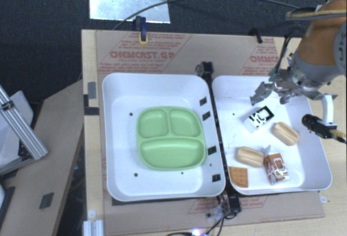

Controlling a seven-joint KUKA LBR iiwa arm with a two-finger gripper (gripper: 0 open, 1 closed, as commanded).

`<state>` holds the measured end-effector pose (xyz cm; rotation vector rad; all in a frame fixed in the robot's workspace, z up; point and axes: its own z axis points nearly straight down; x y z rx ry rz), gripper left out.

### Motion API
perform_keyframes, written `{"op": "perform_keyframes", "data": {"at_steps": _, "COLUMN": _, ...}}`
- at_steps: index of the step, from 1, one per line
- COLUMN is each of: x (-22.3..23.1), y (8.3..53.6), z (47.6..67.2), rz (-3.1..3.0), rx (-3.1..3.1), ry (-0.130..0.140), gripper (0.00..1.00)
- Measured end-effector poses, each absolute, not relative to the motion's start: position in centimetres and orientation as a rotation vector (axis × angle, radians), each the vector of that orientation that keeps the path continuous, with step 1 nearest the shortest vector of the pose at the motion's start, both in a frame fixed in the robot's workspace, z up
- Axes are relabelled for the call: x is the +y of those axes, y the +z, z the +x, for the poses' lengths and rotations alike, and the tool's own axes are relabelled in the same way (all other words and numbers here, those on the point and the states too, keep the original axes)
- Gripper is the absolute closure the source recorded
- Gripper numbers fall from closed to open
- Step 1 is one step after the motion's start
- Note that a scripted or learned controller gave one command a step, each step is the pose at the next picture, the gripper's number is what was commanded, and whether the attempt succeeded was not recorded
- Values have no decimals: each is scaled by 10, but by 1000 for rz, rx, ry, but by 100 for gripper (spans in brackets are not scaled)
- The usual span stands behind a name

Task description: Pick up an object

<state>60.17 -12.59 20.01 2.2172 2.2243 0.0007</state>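
Gripper [269, 90] hovering over right bin [320, 175], finger state unclear; card [261, 117] lying just below, buns [286, 133] nearer camera.

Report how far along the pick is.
Done: the arm has reached over the right bin, with the end effector near its back, just above the black-and-white card. In hand: nothing visibly between its fingers. Left: the grasp and lift. The card, two buns, cracker and carton all lie on the bin floor; the green plate sits in the left bin.
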Motion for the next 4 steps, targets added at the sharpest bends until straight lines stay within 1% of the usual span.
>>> {"op": "perform_keyframes", "data": {"at_steps": 1, "x": -121, "y": 140, "z": 607, "rz": 2218, "rx": 2227, "ry": -2, "gripper": 0}}
{"op": "perform_keyframes", "data": {"at_steps": 2, "x": -123, "y": 109, "z": 612, "rz": 2209, "rx": 2211, "ry": 14, "gripper": 0}}
{"op": "perform_keyframes", "data": {"at_steps": 3, "x": -126, "y": 122, "z": 615, "rz": 2200, "rx": 2201, "ry": 19, "gripper": 100}}
{"op": "perform_keyframes", "data": {"at_steps": 4, "x": -115, "y": 174, "z": 618, "rz": 2211, "rx": 2226, "ry": 5, "gripper": 100}}
